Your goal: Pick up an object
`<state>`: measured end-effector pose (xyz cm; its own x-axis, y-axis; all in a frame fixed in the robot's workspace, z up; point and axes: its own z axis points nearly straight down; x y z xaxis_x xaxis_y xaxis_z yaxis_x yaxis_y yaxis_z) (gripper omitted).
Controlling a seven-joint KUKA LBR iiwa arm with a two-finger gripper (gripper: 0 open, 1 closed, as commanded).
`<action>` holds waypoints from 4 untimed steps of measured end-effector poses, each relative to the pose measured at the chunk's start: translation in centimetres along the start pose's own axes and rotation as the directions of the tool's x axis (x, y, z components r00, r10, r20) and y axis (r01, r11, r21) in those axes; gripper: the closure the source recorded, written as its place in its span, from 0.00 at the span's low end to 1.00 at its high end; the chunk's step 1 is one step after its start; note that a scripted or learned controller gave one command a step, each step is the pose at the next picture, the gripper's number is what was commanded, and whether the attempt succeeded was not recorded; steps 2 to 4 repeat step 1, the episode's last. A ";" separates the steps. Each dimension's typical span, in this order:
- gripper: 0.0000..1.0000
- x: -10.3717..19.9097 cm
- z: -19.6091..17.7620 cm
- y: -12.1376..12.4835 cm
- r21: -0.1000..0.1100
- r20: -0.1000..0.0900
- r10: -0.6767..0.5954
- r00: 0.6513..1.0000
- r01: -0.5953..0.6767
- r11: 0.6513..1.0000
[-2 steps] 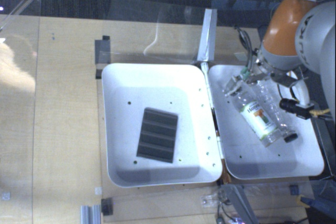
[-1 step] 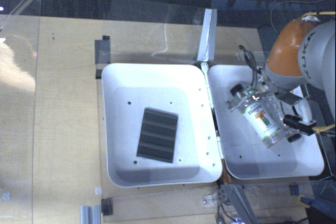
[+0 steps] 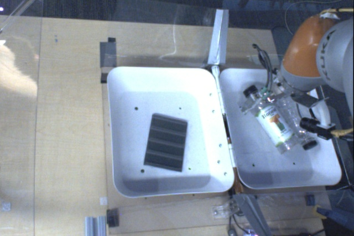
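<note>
Bins sit side by side near the bench's (image 3: 61,135) front edge, so either is within the arm's reach. Left bin (image 3: 124,88) carries a dark ribbed slab (image 3: 166,142), lying flat near its middle, slightly tilted, well apart from every wall. Right bin (image 3: 326,171) has the claw (image 3: 279,119) down inside it, over a clear bottle with a green-and-white label (image 3: 274,121), which lies on its side, slanting toward the front right corner. The claw's parts are see-through and blend with the bottle, so whether it is spread or pinching the bottle I cannot tell. My guess: a grab at the bottle is underway.
</note>
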<state>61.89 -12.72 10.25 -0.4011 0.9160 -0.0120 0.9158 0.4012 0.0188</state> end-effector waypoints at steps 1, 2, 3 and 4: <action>1.00 4.5 -8.5 6.0 0.009 -0.008 -0.049 0.999 0.049 0.999; 1.00 4.5 -8.5 6.0 0.009 -0.008 -0.049 0.999 0.049 0.999; 1.00 4.5 -8.5 6.0 0.009 -0.008 -0.049 0.999 0.049 0.999; 1.00 4.5 -8.5 6.0 0.009 -0.008 -0.049 0.999 0.049 0.999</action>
